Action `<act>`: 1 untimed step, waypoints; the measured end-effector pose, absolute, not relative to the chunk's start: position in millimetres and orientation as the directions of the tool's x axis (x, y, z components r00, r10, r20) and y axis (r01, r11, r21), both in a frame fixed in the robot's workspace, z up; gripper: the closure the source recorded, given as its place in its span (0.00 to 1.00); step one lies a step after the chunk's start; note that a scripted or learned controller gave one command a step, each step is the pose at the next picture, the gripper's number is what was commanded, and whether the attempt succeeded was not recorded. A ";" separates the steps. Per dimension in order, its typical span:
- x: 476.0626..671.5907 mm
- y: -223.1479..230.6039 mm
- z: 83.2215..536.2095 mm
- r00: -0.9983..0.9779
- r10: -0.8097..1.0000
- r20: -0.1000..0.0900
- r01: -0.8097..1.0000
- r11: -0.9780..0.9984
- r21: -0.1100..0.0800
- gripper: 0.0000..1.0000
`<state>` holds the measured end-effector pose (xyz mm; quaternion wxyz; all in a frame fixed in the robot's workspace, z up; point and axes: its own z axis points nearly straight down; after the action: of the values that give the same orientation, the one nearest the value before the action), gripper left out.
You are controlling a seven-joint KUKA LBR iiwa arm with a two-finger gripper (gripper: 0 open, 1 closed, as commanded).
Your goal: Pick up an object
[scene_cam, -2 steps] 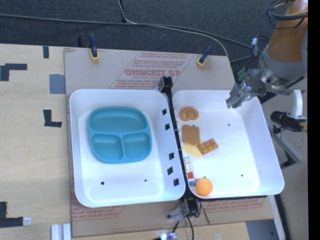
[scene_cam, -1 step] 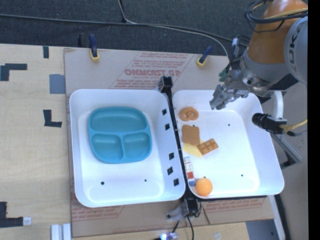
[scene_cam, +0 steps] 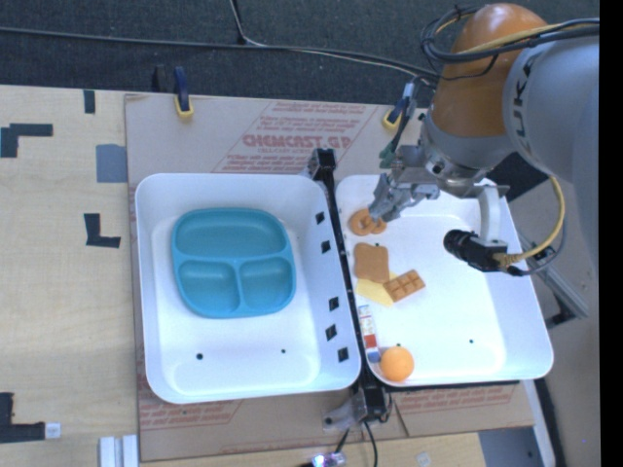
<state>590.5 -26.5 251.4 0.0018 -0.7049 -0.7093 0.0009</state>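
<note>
- Two shallow white bins are sitting side by side on a light wooden bench, a printed brown board (scene_cam: 292, 139) lying beneath them and dark carpet running along the far edge.
- Nearest the camera, an orange ball (scene_cam: 396, 363) is resting at the front left corner of the right bin (scene_cam: 506, 353), just beside a small red-and-white packet (scene_cam: 367, 324) lying along the divider.
- Further in, a yellow wedge (scene_cam: 375, 293) is touching a brown waffle-like block (scene_cam: 405, 285), with a tan square piece (scene_cam: 370, 260) lying just behind them.
- A blue divided plate (scene_cam: 234, 262) is lying flat in the middle of the left bin (scene_cam: 156, 261).
- At the far left of the right bin, a round orange-brown piece (scene_cam: 365, 224) is lying directly under the gripper (scene_cam: 382, 208), whose fingertips are reaching down to it; whether the jaws are spread or pinching cannot be told.
- Beyond, the grey arm (scene_cam: 555, 76) with its orange band is leaning in from the right, cables trailing.
</note>
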 end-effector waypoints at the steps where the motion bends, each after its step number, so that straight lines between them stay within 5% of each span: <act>1: 569.2 24.6 248.3 -0.006 1.000 0.001 1.000 0.006 -0.004 1.00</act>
<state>569.2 24.6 248.3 0.0017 -0.7050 -0.7092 0.0010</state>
